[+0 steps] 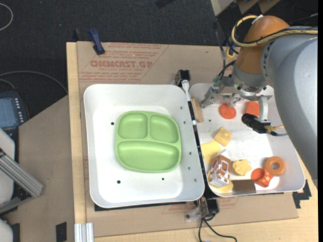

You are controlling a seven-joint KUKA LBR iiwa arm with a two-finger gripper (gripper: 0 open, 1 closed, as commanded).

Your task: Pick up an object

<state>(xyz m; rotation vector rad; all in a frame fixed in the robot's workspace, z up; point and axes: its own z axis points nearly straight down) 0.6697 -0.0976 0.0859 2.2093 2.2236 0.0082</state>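
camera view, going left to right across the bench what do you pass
left white bin → green divided plate → right white bin, with a yellow block, then a red disc, then a brown ring → grey arm

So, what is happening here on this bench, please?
A grey robot arm reaches in from the right over the right bin, which holds small toy foods. Its gripper hangs just above an orange-red piece at the far end and holds nothing visible. The left bin holds a green divided plate.
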